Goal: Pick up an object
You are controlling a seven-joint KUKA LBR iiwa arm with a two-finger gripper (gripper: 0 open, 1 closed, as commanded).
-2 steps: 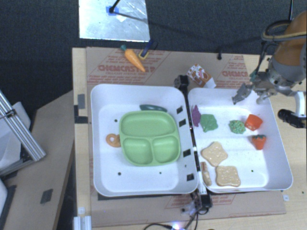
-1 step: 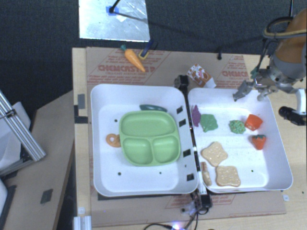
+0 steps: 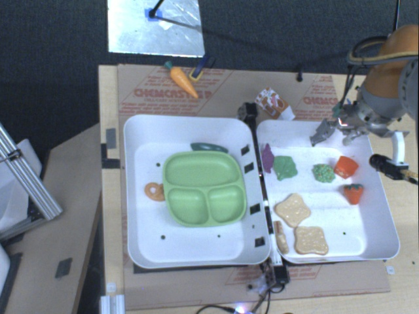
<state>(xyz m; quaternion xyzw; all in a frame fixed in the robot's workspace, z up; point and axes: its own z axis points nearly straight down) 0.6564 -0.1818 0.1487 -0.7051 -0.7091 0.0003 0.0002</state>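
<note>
Your end effector (image 3: 325, 133) hangs over the far edge of the right bin (image 3: 376, 241), above bare white floor with nothing between its fingers. Whether they are spread or closed, you cannot tell: the fingers read as a small dark blur.

The likely targets sit in that same bin, spread apart so each can be taken alone. Nearest are the green broccoli piece (image 3: 323, 173) and the orange-red pepper (image 3: 346, 167), just in front of the end effector. Farther forward lie a strawberry (image 3: 353, 193), a leafy green piece (image 3: 285, 167), and two bread slices (image 3: 292, 209) near the front wall.

The left bin (image 3: 141, 241) holds a green divided plate (image 3: 204, 188) with a small pretzel (image 3: 154, 191) beside it.

A dark green item behind the plate is mostly hidden. The arm (image 3: 393, 77) is cut off at the right edge.
</note>
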